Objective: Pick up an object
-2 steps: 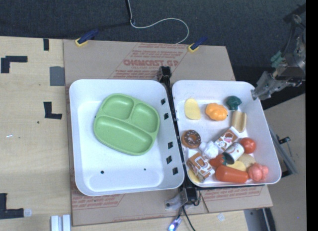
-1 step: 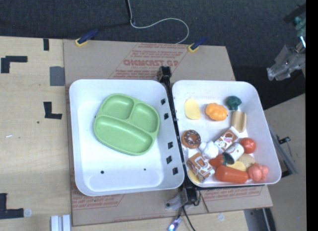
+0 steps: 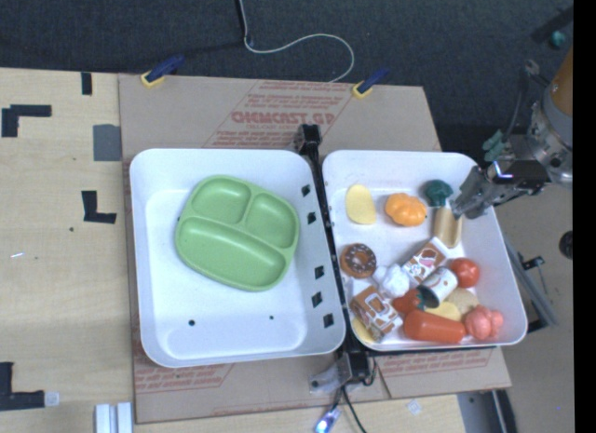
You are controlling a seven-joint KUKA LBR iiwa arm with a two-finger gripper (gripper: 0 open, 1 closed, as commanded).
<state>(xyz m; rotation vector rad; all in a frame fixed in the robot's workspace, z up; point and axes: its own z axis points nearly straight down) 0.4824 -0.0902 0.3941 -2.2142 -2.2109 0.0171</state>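
near edge of the surface (image 3: 65, 263): two shallow white bins side by side on a cardboard sheet. the right bin (image 3: 510, 263) holds a crowd of toy food. closest to the viewer, packed tight in its near corner: a red sausage (image 3: 434, 328), a pink piece (image 3: 483, 322), a yellow piece (image 3: 445, 311), a waffle-like block (image 3: 374, 310), all touching. just behind them a red tomato (image 3: 464, 272), a small red-white carton (image 3: 426, 259) and a chocolate donut (image 3: 358, 260). further back, more spread out: a yellow lemon (image 3: 360, 204), an orange (image 3: 405, 209), a tan cylinder (image 3: 447, 226) and a dark green item (image 3: 437, 191).

the left bin (image 3: 154, 189) holds a green divided plate (image 3: 237, 232), w/ nothing on it.

far right, the arm's jaws (image 3: 468, 200) sit low at the right bin's back corner, beside the green item and just above the tan cylinder. can't tell if the jaws are wide or narrow; nothing visibly held.

risk, as a judgement: pick not yet made. the tan cylinder and green item sit close to each other and the bin wall, so closing jaws could nudge one away, catch two at once, or scrape the rim and miss.
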